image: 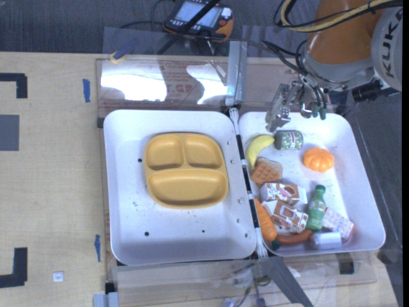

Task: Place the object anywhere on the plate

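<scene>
Banana [257, 148] curves upright, tip toward can [289, 139], beside plate [186, 169].

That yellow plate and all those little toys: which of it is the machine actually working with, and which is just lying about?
In the job:
plate, in the left bin
claw, above the right bin's far edge
can, nearest the claw, probably the target

Lying about:
banana
pumpkin
waffle
green bottle
carrot
handheld controller, beyond the bins

I can't make out the hand [291, 107] fingers, too small and cluttered. Arm [345, 24] is cut off at top and right edges. Carton [284, 217] labels unreadable; the sausage [295, 238] sits partly hidden under the green bottle [316, 208].
</scene>
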Robot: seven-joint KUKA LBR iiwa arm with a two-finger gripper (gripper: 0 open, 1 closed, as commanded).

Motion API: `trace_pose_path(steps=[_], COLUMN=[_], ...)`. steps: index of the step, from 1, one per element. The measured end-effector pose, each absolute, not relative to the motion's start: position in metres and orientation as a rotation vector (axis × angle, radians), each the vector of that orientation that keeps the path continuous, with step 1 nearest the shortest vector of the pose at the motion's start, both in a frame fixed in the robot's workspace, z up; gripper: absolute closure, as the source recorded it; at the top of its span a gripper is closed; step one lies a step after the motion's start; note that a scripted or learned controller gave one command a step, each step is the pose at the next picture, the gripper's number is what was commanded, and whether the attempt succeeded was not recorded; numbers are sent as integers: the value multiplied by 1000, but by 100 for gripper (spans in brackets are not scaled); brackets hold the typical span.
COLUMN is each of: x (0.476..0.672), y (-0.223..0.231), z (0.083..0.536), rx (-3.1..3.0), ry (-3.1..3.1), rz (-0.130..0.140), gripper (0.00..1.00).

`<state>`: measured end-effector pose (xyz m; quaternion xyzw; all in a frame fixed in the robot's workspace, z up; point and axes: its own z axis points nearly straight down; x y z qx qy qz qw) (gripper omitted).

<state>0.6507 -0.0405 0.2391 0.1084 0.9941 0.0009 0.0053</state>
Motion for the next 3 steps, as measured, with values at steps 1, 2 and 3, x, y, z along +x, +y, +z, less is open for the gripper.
trace_pose_path(steps=[1,2,3], x=[653,637,668], y=[-40,-34,-18], z=[251,232,249], rx=[340,-61,-662], ry=[3102,3139,3059], rz=[8,2,1], gripper=[100,100,100])
